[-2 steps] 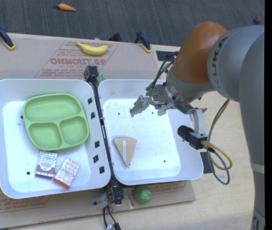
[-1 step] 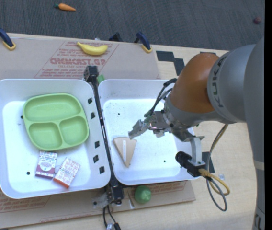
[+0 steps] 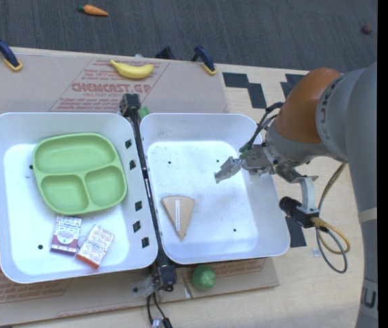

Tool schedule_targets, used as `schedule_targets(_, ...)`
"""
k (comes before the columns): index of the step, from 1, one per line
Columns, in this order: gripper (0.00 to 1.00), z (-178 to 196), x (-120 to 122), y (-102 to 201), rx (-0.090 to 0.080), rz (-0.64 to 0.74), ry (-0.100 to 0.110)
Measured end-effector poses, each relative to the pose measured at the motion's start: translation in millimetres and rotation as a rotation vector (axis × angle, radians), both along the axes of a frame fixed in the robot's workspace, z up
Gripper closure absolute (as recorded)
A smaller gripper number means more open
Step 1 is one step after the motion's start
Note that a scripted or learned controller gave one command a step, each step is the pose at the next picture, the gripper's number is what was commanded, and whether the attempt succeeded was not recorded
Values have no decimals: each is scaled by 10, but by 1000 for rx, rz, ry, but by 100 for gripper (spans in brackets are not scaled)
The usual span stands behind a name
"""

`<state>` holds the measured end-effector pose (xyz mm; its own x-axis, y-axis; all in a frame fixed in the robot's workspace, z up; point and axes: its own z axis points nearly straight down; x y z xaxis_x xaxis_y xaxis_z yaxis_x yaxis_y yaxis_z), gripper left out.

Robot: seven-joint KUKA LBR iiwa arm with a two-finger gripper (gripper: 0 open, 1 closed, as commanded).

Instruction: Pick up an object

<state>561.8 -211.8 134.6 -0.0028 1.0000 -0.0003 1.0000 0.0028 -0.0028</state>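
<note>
The arm (image 3: 330, 125) is reaching in from three o'clock, its orange band sitting above the wrist, and it is hanging over the right-hand part of the right bin (image 3: 248, 241). That bin is lying side by side with the left bin (image 3: 3, 203), both resting on a cardboard sheet (image 3: 105, 87) that is covering the bench.

In the left bin a green divided plate (image 3: 79, 171) is taking up the upper middle, and two small snack packets (image 3: 81, 240) are lying at about six o'clock from it, touching each other.

In the right bin the one loose thing is a tan wedge (image 3: 179, 214), lying flat near the bin's lower left, its point aiming toward six o'clock.

The gripper (image 3: 225, 172) is hovering at the bin's middle right, tipped toward nine o'clock. Nothing is showing between its tips, so it is carrying nothing; whether it is spread or closed I cannot tell at this size.

Judging by this, the task is sitting at its start: no object is lifted, and the approach, the descent, the grasp and the lift are all remaining. The wedge is lying at roughly seven to eight o'clock from the gripper, near but clearly apart.

Outside the bins, a yellow banana (image 3: 132, 67) is resting on the cardboard at twelve o'clock and a green ball (image 3: 203, 277) at six o'clock.
</note>
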Motion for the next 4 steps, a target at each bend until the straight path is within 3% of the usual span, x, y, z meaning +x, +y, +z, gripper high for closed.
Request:
schedule_targets(1,0,-319,827,17,2,1,-1)
schedule_targets(2,0,-289,-62,7,0,3,1)
schedule_targets(3,0,-428,950,17,2,2,-1)
schedule_targets(4,100,-320,956,22,2,6,-1)
